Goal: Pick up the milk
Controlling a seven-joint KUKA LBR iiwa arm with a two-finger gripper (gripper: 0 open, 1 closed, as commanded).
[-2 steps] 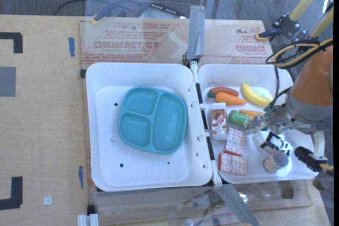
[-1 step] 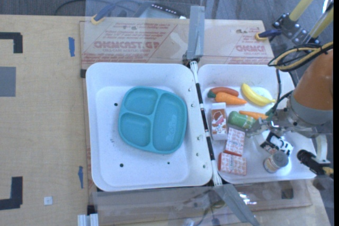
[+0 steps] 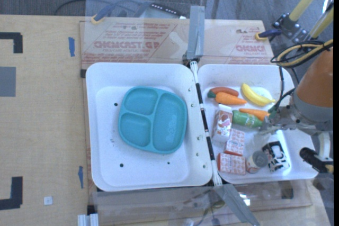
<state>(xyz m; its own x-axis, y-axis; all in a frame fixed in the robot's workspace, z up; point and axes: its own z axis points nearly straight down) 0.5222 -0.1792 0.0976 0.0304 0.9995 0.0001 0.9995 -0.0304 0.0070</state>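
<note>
The hand hangs low over the right bin, its dark fingers blurred against the clutter, so I cannot tell how wide it stands. The milk, a small boxy carton, lies left of it beside the green bottle. A smooth teal divided plate sits in the left bin.

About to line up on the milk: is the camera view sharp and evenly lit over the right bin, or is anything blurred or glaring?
Camera view: lighting even, shadows soft; small red-and-white milk carton soft but readable; grey hand slightly blurred; mild glare on clear plastic sheet behind the bins.
</note>
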